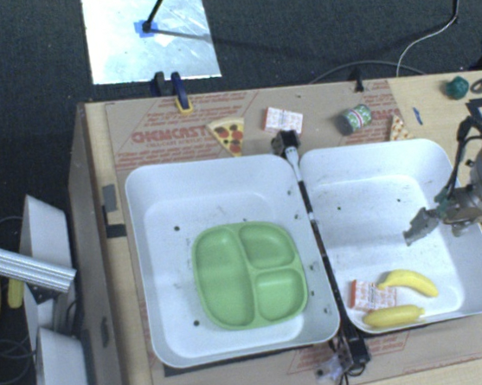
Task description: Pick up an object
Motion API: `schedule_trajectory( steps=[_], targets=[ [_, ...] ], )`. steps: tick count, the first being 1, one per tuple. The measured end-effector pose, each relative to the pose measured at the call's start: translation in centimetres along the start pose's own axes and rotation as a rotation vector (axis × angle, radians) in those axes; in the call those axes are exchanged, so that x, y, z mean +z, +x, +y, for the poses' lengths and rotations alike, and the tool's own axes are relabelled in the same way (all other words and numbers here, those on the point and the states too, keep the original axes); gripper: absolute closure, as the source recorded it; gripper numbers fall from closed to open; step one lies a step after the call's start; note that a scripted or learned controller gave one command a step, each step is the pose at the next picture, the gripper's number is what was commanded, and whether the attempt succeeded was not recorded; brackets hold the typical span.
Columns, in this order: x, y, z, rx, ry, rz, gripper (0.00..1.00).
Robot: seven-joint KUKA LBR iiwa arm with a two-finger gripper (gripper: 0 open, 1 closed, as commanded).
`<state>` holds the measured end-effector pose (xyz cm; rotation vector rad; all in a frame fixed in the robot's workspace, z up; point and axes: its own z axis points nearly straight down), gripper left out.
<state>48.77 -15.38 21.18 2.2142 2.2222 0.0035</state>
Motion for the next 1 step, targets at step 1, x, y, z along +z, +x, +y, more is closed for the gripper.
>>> schedule_trajectory(
  steps=[1],
  targets=[
    [10.36,-1.68,-0.24,0.003,0.006,0.002,0.0]
  ],
)
